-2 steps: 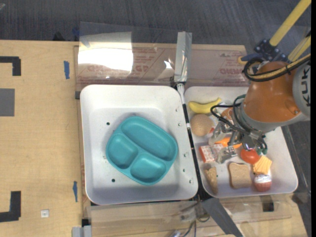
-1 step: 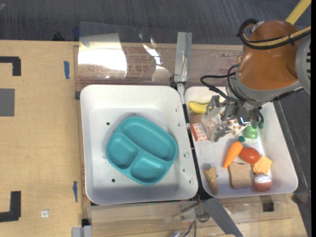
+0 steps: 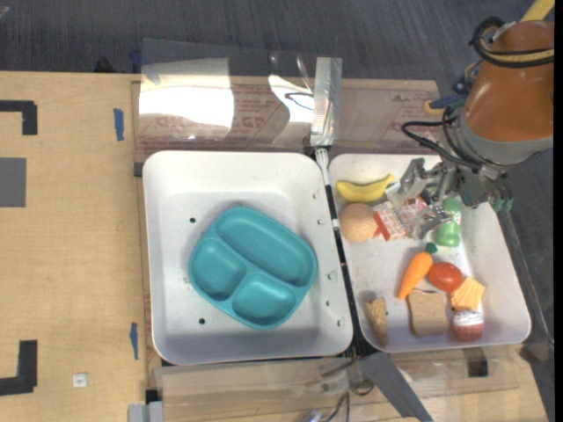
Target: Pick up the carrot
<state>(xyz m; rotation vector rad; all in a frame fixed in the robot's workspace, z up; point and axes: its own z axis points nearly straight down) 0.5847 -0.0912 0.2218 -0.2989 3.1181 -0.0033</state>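
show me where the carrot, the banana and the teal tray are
carrot (image 3: 414, 273), camera view, middle of its orange body
banana (image 3: 362, 188), camera view, middle of its yellow curve
teal tray (image 3: 230, 266), camera view, floor of its left compartment

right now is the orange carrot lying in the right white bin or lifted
Lying in the right white bin: the orange carrot rests flat beside the red tomato.
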